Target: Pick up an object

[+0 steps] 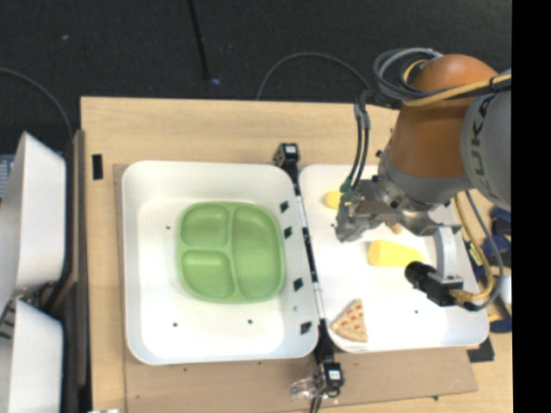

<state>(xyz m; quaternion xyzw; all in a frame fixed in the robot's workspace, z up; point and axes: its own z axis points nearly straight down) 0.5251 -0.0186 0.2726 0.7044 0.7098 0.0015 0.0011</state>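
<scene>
The gripper (351,224) hung low in the right bin (323,256), its state impossible to tell, with a yellow block (392,253) just beside it and a pizza slice (351,323) near the front rim. A clean pick likely called for centring squarely over one toy before descending. A green plate (231,250) lay in the left bin (155,317) on the desk (207,119).

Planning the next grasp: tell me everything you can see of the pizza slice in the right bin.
The pizza slice looks like a small toy wedge, pale tan crust with red dots on an orange-tan top. It lies flat on the floor of the right bin, near its front left corner, close to the dividing edge. Nothing else touches it; the gripper is farther back.
</scene>
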